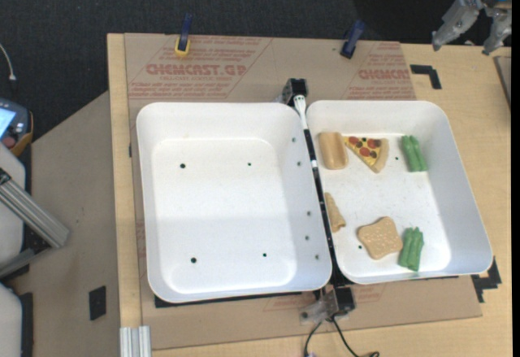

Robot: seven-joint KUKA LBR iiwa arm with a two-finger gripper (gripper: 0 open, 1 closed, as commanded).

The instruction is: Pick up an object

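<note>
Gripper [474, 22] at far right, off bins, state unclear. Right bin [455, 185] holds pizza [366, 150], bread [331, 149], toast [379, 237], two green pieces [413, 154].

Both bins are plain white, the left bin [219, 201] marked with four small dark dots. In the right bin [455, 185]: a tan bread roll [331, 150], a pizza slice [367, 150] yellow with red spots, two green vegetable pieces [413, 154] [411, 249], a speckled beige toast [379, 237]. The board [244, 63] beneath is brown cardboard with faded red lettering.
</note>
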